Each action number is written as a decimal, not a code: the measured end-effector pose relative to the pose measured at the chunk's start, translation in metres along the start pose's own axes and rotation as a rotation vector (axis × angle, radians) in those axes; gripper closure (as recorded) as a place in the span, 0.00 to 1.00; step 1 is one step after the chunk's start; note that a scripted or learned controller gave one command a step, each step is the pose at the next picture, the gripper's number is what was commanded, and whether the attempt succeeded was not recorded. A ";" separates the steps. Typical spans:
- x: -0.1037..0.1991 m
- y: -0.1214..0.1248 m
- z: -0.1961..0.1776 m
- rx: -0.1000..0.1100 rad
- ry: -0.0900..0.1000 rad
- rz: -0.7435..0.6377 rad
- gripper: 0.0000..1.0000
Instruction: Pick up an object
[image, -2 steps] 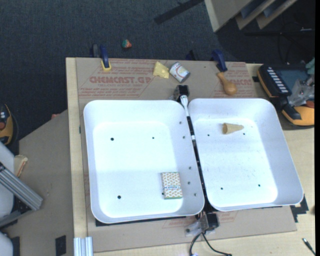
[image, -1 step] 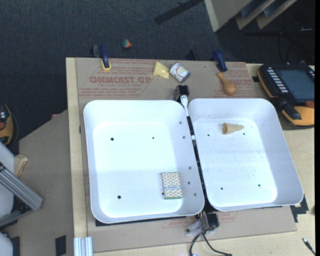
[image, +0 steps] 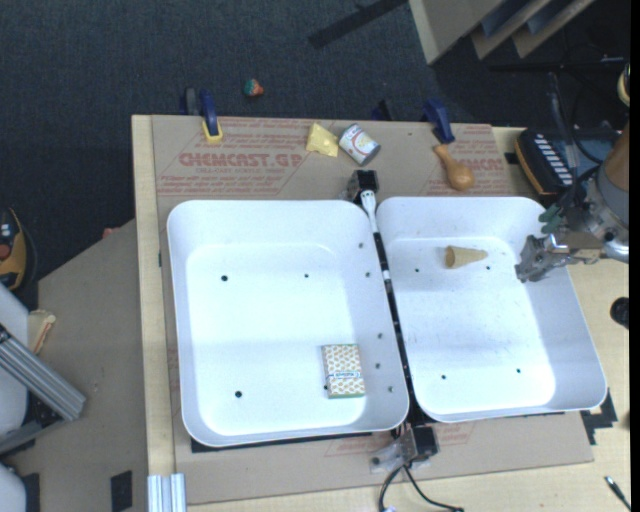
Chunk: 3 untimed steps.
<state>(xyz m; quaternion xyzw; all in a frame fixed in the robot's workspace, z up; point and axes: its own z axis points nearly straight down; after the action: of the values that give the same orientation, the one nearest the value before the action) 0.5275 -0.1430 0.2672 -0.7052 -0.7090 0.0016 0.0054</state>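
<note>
Tan cone lies in the right bin; claw hovers at its right rim, grip state unclear

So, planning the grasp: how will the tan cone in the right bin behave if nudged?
The small tan cone lies on its side, so it would probably roll in an arc. It looks light and may skid across the smooth white right bin.

White bins — tan cone, patterned beige-and-blue box.
</note>
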 end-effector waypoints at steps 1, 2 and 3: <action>-0.086 0.013 -0.056 -0.018 -0.013 0.011 1.00; -0.070 -0.035 -0.212 -0.030 -0.014 0.005 1.00; -0.018 -0.006 -0.073 -0.002 -0.001 0.001 1.00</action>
<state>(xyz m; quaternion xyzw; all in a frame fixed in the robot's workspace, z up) 0.5223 -0.1618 0.3401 -0.7055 -0.7087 0.0013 0.0042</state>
